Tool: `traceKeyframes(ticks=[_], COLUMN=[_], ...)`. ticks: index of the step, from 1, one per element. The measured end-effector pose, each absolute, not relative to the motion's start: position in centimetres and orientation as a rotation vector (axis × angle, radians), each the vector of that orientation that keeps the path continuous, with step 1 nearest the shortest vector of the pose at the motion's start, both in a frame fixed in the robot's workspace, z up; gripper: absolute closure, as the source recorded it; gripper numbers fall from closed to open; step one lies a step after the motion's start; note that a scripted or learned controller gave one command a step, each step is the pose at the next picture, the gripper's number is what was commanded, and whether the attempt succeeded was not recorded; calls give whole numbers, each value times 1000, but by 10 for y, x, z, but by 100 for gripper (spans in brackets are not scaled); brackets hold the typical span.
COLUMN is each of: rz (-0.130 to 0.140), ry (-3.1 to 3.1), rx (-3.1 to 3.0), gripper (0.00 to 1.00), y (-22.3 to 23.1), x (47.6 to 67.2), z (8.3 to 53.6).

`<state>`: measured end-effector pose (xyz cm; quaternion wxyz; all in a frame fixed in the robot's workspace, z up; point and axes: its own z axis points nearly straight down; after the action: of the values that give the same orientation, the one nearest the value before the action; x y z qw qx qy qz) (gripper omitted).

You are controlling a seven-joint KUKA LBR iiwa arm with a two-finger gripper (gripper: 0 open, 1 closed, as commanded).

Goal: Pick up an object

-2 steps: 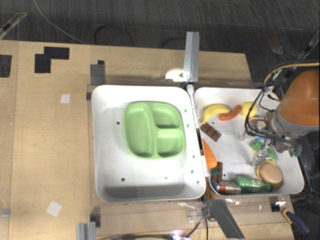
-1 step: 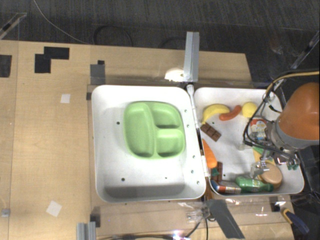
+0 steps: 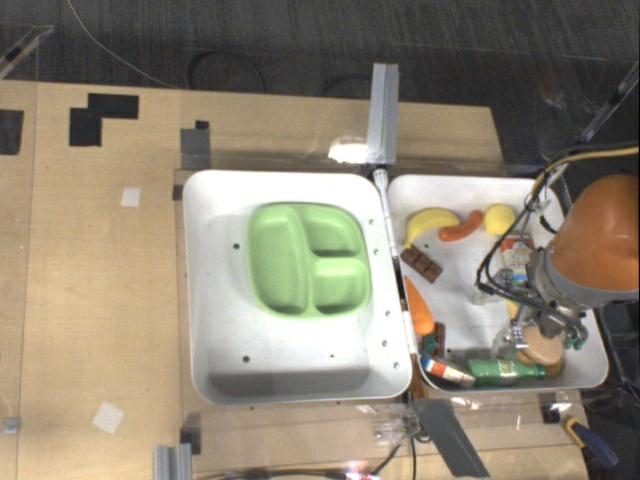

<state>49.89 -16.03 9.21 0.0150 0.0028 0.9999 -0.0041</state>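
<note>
Wooden bench point(image 3: 100, 298) on dark carpet point(image 3: 300, 18); tool point(image 3: 520, 340) grip state unclear.

Lit evenly and brightly from above. Soft shadow along the near inside wall of the left bin point(image 3: 205, 268). Small glare spot on the bench point(image 3: 60, 268) behind the bins. Slightly soft focus everywhere; dark, low-detail floor point(image 3: 250, 18) at top.

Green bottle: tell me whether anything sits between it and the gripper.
Nothing visible does. The gripper hangs just above the green bottle at the right bin's near edge; a tan round piece lies beside it.
</note>
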Motion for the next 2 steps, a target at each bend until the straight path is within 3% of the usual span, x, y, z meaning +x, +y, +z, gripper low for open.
traceKeyframes(ticks=[1,2], rz=[-15,-12], ry=[3092,3106], rx=[-333,-332], gripper=[0,0], y=[-187,-183], x=[496,504], z=[92,91])
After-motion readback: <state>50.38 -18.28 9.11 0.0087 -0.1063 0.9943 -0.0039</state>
